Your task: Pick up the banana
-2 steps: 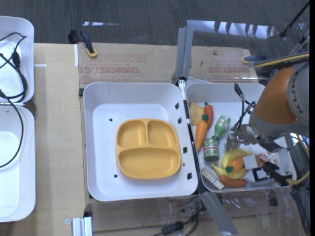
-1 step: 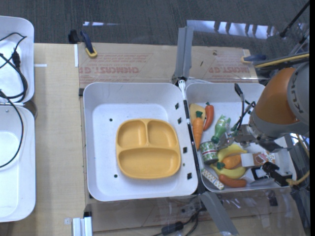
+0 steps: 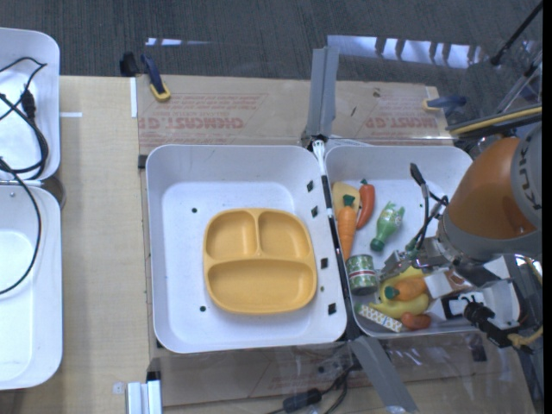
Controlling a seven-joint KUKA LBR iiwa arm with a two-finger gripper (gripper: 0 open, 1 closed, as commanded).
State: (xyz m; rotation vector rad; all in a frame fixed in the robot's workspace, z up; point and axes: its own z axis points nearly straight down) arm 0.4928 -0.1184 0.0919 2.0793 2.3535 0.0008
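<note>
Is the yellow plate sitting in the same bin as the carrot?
No, the yellow plate lies in the left bin, while the carrot lies in the right bin.

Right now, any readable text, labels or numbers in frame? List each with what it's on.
"CHEMCAST GP", printed in red and seen upside down, on the brown paper sheet behind the white bins; reading uncertain.
The same red print repeats on the brown paper sheet's right part: too blurred to read.
Label on the small green-banded tin can: too small to read.
Label on the small green bottle: too small to read.
</note>
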